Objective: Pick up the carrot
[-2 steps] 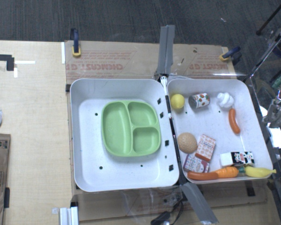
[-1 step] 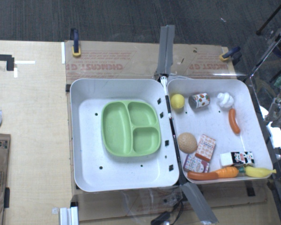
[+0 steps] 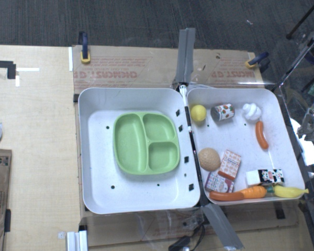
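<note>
Carrot waiting at the near wall

The carrot (image 3: 253,192) lies lengthwise along the right bin's (image 3: 283,114) near wall, beside a banana (image 3: 289,191); the end effector's state I cannot tell.

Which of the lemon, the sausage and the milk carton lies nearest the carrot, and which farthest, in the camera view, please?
1. Milk carton, just beyond the carrot, low in the right bin.
2. Sausage, midway up that bin's right side.
3. Lemon, in its upper left corner.
</note>
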